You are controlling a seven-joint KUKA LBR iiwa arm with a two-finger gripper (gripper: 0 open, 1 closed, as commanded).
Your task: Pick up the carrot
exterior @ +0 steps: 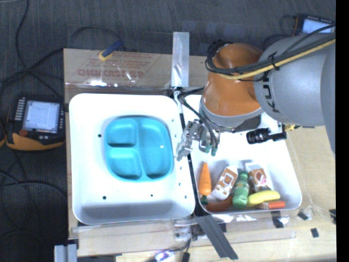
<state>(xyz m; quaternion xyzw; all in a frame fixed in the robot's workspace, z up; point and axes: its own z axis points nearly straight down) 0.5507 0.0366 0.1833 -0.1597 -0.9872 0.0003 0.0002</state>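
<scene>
carrot (204,179) sits in the right bin (289,171), far left side, just beside the wall shared w/ the left bin (82,162). smooth orange plastic-looking cone, long axis runs roughly up-down in frame, slight tilt. fat end toward the bottom, narrow end up w/ a small green tip pointing at the gripper (197,138).

gripper hangs just above the carrot's top end, apart from it, nothing between the fingers. metal fingers look spread a bit, one over the divider wall and one over the right bin (hard to judge exact gap from this angle).

rest of the right bin, clustered along the near wall: two small printed cartons (224,182), a green veg piece (240,194), a yellow banana-shaped item (263,197), a dark reddish item (218,205) below the carrot.

left bin holds a glossy blue divided tray (136,149), 3 compartments, rounded corners.

arm (294,81) is matte grey w/ orange band, comes in from the right.
</scene>
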